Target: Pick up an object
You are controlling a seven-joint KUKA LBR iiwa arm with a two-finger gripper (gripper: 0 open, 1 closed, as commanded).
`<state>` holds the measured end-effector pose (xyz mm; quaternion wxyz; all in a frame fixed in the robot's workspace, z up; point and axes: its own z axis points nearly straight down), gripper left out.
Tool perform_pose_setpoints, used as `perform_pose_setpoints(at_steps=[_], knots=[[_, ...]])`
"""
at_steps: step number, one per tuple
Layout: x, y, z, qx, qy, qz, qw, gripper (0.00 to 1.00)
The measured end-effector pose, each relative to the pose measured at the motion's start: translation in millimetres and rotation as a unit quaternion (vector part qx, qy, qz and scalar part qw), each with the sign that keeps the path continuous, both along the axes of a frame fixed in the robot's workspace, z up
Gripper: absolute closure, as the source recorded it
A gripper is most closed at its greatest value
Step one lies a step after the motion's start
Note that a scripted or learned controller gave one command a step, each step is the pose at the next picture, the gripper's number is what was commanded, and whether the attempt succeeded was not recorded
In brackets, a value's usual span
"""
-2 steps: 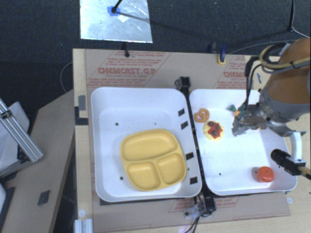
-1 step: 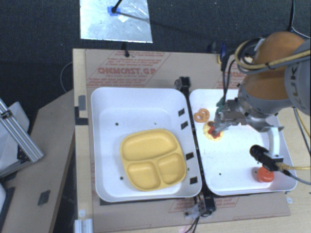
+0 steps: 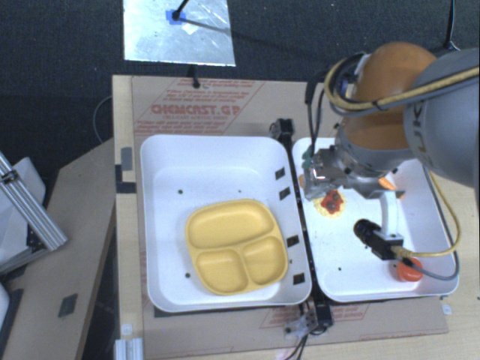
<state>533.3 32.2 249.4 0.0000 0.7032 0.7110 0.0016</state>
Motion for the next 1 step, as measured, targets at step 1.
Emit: perform_pose_setpoints(at_steps=[1], knots=[[-3.5, 44.3, -3.3, -0.0002, 0.001, 0.0, 1.0, 1.0]])
